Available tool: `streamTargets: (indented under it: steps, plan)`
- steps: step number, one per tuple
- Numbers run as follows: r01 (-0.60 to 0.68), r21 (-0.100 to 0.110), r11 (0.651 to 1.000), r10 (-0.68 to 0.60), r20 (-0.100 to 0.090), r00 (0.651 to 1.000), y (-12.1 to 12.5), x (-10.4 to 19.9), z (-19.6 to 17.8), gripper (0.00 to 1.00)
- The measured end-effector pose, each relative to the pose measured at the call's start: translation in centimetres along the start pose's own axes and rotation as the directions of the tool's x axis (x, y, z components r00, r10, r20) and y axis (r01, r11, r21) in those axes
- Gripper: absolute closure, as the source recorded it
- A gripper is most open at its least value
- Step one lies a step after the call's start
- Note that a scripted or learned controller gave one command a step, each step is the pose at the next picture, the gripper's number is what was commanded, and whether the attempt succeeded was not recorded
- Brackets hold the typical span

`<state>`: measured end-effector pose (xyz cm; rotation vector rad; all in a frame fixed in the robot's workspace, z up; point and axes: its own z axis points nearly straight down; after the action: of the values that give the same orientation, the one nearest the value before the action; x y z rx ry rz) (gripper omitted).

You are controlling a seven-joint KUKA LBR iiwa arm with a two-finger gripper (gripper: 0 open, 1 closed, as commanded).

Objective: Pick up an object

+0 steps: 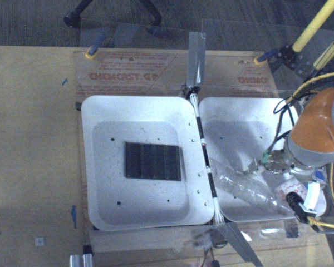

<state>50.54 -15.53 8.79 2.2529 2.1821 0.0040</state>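
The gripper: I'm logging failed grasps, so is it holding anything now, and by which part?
Cannot be told. The gripper sits low in the right white bin beside a clear plastic bottle, but the grip itself is not visible.

A clear plastic bottle (pixel 246 187) lies on its side in the right bin (pixel 234 121), near its front wall. In the left bin (pixel 100 121) a dark ribbed slab (pixel 153 161) lies flat at the middle.
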Motion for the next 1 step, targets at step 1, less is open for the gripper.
streamTargets:
  steps: [1]
  plan:
    - [-0.029, -0.003, 1.000, 0.029, -0.003, 1.000, 7.76, 6.06, 0.00, 0.00]
